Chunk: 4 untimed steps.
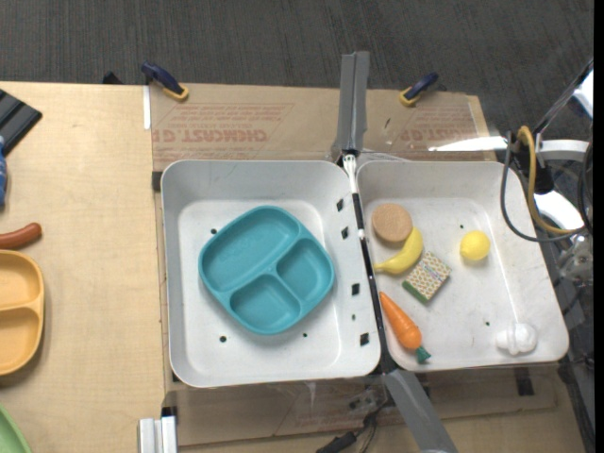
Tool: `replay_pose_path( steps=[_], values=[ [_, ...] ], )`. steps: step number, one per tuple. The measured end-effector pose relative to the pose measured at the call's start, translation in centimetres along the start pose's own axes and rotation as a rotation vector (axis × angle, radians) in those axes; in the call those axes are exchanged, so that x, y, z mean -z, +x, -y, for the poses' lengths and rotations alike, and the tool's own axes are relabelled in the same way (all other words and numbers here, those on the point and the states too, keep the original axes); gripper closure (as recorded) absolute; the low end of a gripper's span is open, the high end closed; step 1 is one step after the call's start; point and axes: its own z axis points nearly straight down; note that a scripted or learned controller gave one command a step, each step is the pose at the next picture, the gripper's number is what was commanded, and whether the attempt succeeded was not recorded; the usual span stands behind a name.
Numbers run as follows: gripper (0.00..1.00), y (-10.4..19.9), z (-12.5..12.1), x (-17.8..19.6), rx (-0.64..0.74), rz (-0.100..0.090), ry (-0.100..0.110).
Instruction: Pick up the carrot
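An orange carrot [401, 322] with a small green tip lies in the right bin [528, 281], close to its left wall and near the front edge, pointing diagonally toward the front right. It rests flat on the bin floor, with nothing touching it.
Sharing the right bin are a round tan cookie [391, 223], a banana [404, 253], a patterned sponge block [427, 276], a yellow lemon [475, 245] and a white object [515, 339]. The left bin [184, 281] holds a teal divided plate [267, 269]. Cables [519, 187] hang at the right.
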Motion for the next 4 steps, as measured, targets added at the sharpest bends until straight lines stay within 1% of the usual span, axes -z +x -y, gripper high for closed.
replay_pose_path(
  steps=[1, 2, 3, 4],
  values=[
    [1.00, 8.4, 4.0, -3.8, -0.005, 0.001, 0.001],
    [1.00, 5.5, 2.6, -7.8, 0.156, 0.001, -0.001],
    [1.00, 7.7, 3.5, -4.8, -0.258, 0.002, -0.001],
    [1.00, 10.4, 5.8, -0.8, 0.110, -0.002, 0.000]
  ],
)
